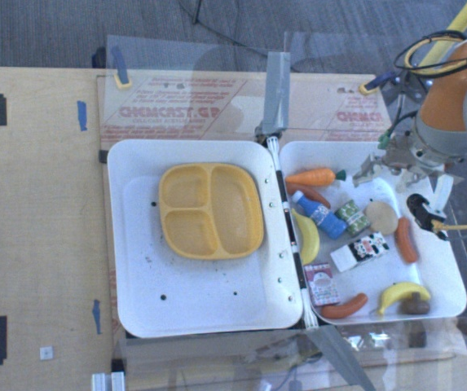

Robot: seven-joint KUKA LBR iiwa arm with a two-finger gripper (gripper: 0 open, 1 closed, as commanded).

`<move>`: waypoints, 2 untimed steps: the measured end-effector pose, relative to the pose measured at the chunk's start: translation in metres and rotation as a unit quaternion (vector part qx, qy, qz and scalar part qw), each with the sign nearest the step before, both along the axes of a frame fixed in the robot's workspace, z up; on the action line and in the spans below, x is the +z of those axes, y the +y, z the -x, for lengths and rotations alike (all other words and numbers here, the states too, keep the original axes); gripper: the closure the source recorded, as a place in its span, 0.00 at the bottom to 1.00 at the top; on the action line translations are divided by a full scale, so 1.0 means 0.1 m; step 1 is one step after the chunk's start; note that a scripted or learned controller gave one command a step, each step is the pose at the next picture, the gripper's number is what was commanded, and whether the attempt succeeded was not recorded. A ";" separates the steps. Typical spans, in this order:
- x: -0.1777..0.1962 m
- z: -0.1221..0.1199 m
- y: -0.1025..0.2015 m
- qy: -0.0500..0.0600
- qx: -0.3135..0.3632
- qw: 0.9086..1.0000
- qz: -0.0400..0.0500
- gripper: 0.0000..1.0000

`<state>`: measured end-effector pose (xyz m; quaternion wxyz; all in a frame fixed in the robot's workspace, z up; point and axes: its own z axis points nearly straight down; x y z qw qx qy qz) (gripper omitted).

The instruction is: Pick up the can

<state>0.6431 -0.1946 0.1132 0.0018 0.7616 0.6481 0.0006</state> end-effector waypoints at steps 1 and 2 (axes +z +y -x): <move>-0.15 0.54 0.79 -0.013 0.054 0.998 0.004 0.00; -0.05 0.53 0.77 -0.015 0.052 0.999 0.004 1.00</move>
